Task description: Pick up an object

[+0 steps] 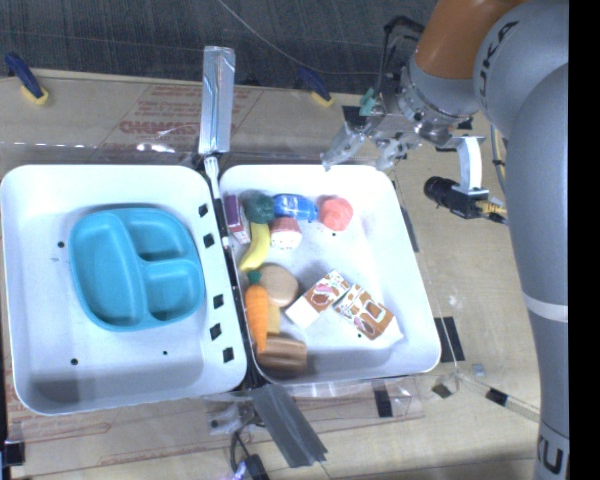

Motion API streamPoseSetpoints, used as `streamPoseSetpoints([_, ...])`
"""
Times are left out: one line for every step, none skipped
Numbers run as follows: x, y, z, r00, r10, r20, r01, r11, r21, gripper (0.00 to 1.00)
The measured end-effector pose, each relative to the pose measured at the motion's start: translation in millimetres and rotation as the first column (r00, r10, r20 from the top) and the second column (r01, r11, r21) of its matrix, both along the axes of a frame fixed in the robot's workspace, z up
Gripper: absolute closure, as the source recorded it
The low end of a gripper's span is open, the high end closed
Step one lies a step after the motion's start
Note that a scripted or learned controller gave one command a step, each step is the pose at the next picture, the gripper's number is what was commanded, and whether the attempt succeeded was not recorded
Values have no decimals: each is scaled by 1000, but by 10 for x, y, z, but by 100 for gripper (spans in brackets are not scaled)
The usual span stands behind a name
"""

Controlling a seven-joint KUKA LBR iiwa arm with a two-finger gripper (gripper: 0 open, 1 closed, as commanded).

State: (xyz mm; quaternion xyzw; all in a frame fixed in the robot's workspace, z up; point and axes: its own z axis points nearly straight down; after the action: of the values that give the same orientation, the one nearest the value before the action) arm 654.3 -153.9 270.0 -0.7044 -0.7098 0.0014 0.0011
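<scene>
**Gripper hovered at the far rim of the toy bin, nothing in its grasp**

From above the bench, two shallow white bins sat side by side. The left bin carried a blue divided tray lying flat near its middle. The right bin held all the small things worth picking, most of them crowded toward its left wall: a yellow banana, an orange carrot below it, a tan round piece beside the carrot, and a wooden block in the near left corner. Along the far edge lay a dark green piece, a blue object and a pink ball, with a red-and-white toy just in front. Two printed cartons rested toward the bin's middle, well apart from the walls.

The grey arm came in from the right, and its gripper hung over the far rim of the right bin, near the far right corner. Its fingers stood apart with only air between them, held over the rim and clear of every toy. I judged the pick not yet begun. The pink ball lay nearest to the gripper and stood fairly free, which looked an easier target than the pieces packed along the left wall
</scene>
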Motion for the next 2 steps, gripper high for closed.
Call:
streamPoseSetpoints([-893, 27, -1041, 1000, 7, -6, -7, 1000, 2, 0])
streamPoseSetpoints([18, 156, -1799, 984, 176, 0, -176, 984, 2, 0])
